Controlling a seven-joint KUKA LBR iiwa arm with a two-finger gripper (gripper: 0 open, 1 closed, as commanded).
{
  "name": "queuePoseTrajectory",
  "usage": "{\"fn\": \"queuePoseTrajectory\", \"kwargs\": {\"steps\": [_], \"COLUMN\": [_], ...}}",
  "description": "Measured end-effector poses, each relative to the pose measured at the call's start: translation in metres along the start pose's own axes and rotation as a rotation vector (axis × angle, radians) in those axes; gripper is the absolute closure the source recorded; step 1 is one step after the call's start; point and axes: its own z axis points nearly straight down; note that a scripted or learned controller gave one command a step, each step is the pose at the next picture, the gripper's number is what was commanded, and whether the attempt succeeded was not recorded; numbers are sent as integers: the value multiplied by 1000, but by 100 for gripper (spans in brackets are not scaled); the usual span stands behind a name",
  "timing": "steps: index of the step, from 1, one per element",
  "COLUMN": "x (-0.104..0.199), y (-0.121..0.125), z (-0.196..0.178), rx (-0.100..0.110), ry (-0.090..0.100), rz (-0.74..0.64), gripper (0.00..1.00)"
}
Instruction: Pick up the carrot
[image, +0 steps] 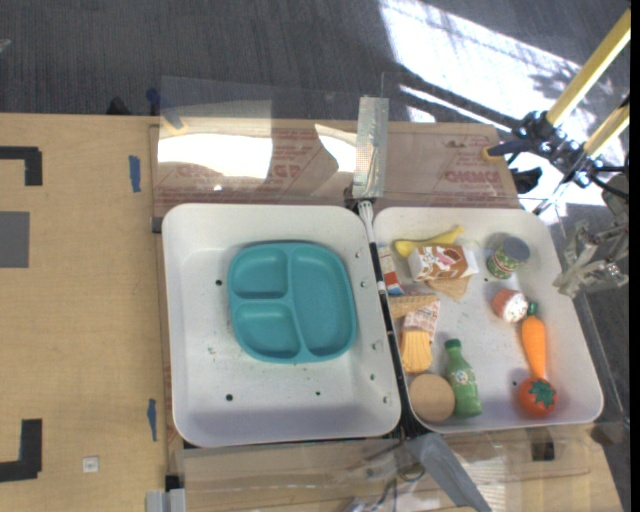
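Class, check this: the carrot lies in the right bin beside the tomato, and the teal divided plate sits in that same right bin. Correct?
Not quite. The camera view shows the teal divided plate in the left bin. The carrot does lie in the right bin, just above the tomato.

Two bins (190, 400), one tray (293, 300), one carrot (534, 343).

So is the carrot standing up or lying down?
Lying down. The carrot lies flat on the floor of the right bin, green top toward the far side, between a radish and a tomato.

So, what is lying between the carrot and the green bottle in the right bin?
Nothing: in the camera view, bare white bin floor separates the carrot from the green bottle.
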Motion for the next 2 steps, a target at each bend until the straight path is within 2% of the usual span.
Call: {"fn": "queuePoseTrajectory", "kwargs": {"steps": [1,2], "x": [-31,-35], "y": [-34,-35], "z": [40,25], "rx": [-25,-16], "ry": [48,34], "rz": [33,34], "gripper": [100,100]}}
